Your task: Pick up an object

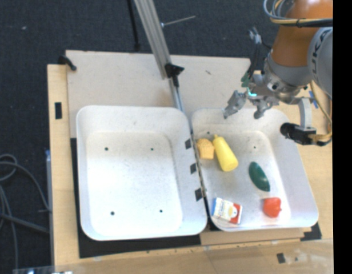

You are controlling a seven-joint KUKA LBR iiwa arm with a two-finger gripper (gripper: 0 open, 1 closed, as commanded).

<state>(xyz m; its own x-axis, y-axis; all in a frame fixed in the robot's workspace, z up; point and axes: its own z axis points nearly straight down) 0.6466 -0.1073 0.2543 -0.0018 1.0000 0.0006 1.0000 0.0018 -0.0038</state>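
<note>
No brand or legible writing is visible on any item; the small carton (227, 210) shows a red and white printed face, but its text is too small to read.

The right bin (290, 170) holds five items. A yellow bottle-shaped object (225, 153) lies near the bin's left wall, its long axis running from the far-left toward the near-right, narrow end pointing to the far side. Touching it on the left is a small orange-yellow block (206, 148), just beside the wall shared with the left bin (136, 173). A dark green oval piece (259, 176) lies toward the middle of the bin, long axis tilted from far-left to near-right. A red object (272, 207) sits near the bin's near-right corner. The carton rests at the near-left corner, against the near rim.

The pincer (243, 106) hangs over the far edge of the right bin, its two fingers spread apart with nothing between them, well apart from every item.

The tabletop (124, 76) carries both bins side by side.
</note>
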